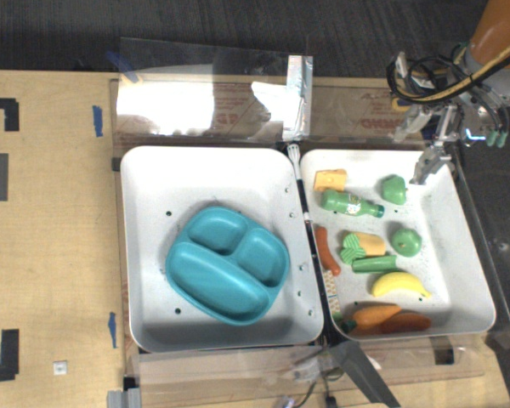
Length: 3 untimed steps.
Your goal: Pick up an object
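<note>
Bright, even overhead light, white glare on the clear panel (pixel 212 100), slight softness throughout.

A robotics lab: a plywood bench (pixel 51 228) with black tape markers (pixel 2 114), two white bins (pixel 144 172) of toy food, and a cabled arm (pixel 493 24).

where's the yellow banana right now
In the camera view, the banana lies in the right bin, toward its near edge, just below the green cucumber and above the carrot.

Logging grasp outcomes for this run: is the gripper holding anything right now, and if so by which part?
Nothing is held. The gripper hangs over the right bin's far corner with no object between its fingers.
</note>
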Available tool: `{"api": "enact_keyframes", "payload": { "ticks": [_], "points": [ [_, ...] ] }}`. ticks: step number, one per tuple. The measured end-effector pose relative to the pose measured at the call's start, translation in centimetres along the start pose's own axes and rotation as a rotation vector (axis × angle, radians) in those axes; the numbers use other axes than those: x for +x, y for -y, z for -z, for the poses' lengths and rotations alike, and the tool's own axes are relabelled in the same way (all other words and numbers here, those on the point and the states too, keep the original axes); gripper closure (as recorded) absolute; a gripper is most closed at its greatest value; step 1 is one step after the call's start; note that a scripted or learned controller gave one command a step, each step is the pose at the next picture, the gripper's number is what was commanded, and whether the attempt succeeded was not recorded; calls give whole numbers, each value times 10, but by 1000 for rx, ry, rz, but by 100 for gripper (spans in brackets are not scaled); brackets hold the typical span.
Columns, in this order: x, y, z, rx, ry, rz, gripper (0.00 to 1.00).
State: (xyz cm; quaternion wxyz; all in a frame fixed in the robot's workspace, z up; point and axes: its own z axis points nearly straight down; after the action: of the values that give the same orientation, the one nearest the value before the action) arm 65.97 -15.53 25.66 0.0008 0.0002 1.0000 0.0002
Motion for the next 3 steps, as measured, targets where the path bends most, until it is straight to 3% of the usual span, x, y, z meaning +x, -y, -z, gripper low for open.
{"api": "enact_keyframes", "payload": {
  "ticks": [1,2,3],
  "points": [
    [22,21,-144,-5,-6,364,0],
    [12,68,-134,0,3,464,0],
    [58,49,-169,3,9,609,0]
  ]
}}
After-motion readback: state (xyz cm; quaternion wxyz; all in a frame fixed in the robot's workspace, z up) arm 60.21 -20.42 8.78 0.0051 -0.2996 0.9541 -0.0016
